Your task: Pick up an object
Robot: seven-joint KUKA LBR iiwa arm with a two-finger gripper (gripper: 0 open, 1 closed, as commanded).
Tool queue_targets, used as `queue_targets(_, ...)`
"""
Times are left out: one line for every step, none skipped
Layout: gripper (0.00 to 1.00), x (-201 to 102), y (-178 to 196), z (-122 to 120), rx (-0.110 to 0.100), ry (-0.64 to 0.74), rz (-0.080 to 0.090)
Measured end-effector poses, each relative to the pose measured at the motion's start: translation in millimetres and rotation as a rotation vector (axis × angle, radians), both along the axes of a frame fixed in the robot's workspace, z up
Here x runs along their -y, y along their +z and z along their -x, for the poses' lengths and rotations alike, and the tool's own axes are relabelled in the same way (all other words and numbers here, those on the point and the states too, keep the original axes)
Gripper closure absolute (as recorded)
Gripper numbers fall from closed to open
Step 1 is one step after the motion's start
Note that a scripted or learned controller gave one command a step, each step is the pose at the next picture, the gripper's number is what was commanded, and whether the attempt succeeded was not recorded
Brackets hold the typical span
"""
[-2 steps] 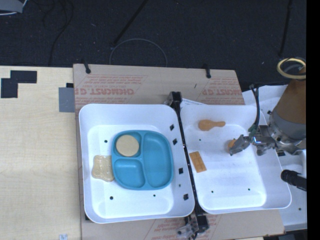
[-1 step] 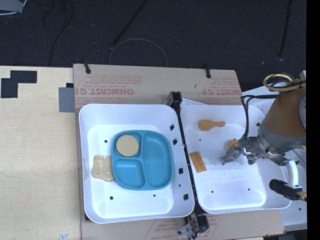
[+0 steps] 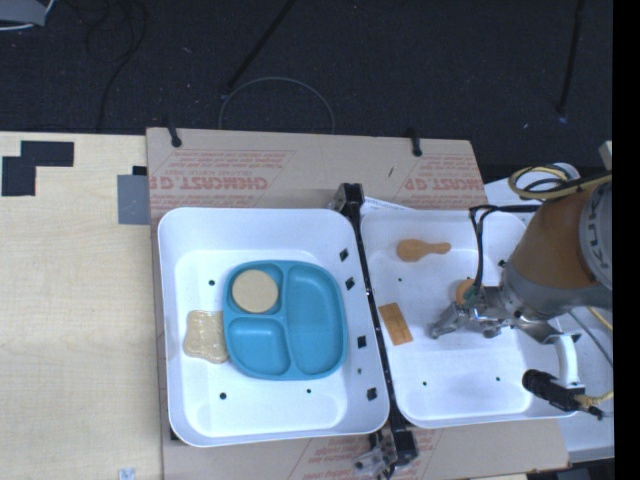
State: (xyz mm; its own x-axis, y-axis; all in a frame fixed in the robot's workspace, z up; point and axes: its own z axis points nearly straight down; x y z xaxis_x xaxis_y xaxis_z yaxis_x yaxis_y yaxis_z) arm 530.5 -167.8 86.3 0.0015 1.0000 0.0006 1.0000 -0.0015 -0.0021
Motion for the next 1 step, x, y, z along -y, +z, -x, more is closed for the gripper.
queue_targets(1.00, 1.2, 12.1, -0.1, 0.000, -0.004, -0.001)
